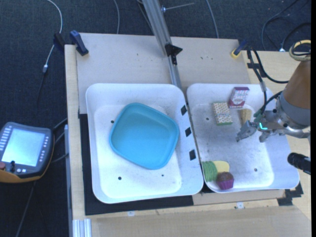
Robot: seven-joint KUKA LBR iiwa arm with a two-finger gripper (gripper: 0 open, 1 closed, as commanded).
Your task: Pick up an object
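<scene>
Over the right bin (276,174) the grey arm reaches in from the right, and its jaws (251,132) hang low above the bin floor, spread a little way apart with nothing between them; a small teal light glows just behind them. They touch none of the objects as far as I can see. Just left of and a bit beyond the jaws lie three things close together at the far end of that bin: one red and white carton (239,97), one pale checkered block (222,113), and one small tan piece (245,115) nearest the fingers. At the near left corner of the same bin sit three more, bunched up: one green piece (210,171), one yellow piece (220,166) and one purple piece (225,181). On the left, the other white bin (98,177) holds a single blue plate (144,135). Off the counter (123,58) to the left lies one handheld control pendant (24,151).
</scene>
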